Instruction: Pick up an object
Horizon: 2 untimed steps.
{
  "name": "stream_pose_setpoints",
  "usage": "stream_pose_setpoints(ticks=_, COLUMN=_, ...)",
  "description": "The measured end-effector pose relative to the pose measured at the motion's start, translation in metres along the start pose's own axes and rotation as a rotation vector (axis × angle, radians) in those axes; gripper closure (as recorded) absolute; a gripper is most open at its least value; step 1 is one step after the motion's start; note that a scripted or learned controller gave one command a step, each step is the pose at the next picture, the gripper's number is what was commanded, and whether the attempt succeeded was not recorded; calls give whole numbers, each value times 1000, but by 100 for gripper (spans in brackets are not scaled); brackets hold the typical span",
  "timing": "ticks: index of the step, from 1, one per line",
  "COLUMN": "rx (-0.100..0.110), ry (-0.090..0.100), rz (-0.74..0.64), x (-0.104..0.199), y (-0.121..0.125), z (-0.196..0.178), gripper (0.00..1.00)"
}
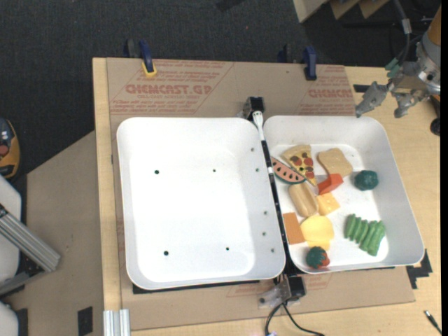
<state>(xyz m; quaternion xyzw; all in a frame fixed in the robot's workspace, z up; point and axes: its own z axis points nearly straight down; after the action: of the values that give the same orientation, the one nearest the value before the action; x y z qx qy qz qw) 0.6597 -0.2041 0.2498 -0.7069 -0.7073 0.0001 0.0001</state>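
We're at the approach step w/ the grey two-finger gripper [387,98] spread open, holding nothing, above the right shallow white bin [392,161], so next we descend onto e.g. the round dark-green toy [365,180].

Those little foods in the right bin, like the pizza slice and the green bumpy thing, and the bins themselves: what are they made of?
The pizza slice and the green bumpy piece look like moulded plastic toys: flat solid colours, rounded edges, a slight sheen. Painted wood is possible for the pizza. The right bin and left bin look like smooth white plastic, with soft glare and rounded corners.
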Motion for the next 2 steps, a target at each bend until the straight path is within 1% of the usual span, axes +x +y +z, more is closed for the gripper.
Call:
stream_pose_setpoints(ticks=1, rx=13, ry=5, rz=-2, x=27, y=4, z=150, gripper=0)
stream_pose_setpoints(ticks=2, rx=-3, ry=1, rz=5, x=-4, y=-45, z=163, gripper=0)
